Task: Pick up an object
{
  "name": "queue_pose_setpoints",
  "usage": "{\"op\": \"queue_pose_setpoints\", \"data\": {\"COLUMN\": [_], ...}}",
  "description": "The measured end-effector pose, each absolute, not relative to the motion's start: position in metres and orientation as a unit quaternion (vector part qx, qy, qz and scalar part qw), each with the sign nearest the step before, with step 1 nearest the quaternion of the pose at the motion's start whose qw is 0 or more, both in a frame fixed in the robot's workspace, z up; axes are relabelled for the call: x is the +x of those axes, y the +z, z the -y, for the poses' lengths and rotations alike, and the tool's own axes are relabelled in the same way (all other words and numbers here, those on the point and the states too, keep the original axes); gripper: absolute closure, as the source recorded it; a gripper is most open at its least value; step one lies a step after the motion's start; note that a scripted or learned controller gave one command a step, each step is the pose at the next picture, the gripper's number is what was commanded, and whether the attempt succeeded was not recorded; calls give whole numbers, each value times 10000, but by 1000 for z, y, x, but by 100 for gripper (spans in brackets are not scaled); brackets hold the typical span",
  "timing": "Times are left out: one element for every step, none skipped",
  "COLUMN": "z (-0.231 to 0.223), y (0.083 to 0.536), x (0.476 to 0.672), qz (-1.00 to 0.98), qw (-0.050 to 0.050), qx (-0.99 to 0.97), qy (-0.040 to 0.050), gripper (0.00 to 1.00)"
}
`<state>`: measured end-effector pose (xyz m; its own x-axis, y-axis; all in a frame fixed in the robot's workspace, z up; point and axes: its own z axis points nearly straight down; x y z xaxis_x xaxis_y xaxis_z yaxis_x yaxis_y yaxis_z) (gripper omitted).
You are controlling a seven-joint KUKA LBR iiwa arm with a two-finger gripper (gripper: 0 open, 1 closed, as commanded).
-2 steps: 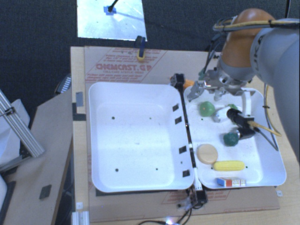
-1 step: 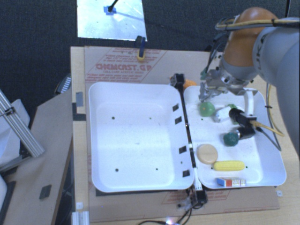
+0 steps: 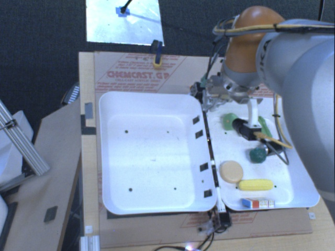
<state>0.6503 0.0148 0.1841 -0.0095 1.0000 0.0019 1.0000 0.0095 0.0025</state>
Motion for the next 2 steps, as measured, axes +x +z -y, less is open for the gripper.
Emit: {"op": "queue_pose_setpoints", "data": {"z": [-57,-126], "y": [185,128], "x": [670,668], "qz": [-7099,-7105], "qw": [8,-11], "qx": [7043,7037], "qy": [21,3], "gripper": [100,100]}}
